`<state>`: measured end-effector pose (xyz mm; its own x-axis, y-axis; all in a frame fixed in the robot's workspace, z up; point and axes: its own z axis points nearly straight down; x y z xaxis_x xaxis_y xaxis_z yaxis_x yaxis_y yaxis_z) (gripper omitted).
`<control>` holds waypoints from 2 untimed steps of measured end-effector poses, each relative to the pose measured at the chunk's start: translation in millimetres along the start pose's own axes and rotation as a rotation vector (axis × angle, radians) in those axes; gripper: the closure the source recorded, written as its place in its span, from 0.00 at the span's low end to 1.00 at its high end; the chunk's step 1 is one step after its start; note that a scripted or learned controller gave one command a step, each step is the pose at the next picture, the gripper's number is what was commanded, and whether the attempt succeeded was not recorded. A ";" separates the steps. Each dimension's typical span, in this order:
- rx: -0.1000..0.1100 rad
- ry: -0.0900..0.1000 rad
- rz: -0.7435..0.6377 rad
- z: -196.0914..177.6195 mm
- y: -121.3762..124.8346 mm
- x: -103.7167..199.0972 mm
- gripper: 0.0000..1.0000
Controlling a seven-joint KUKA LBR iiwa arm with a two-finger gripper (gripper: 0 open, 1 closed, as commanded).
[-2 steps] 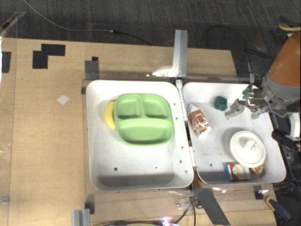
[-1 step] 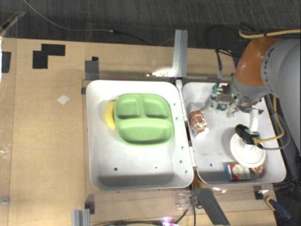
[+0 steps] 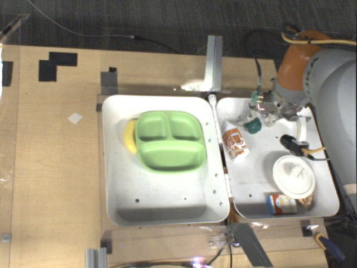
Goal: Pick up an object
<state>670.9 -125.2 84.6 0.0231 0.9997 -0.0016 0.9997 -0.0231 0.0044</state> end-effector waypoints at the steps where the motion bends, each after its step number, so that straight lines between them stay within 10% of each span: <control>1: 0.000 0.001 -0.067 -99.8 -18.3 11.5 0.00; 2: 0.003 0.002 0.069 -8.8 -5.5 8.5 0.00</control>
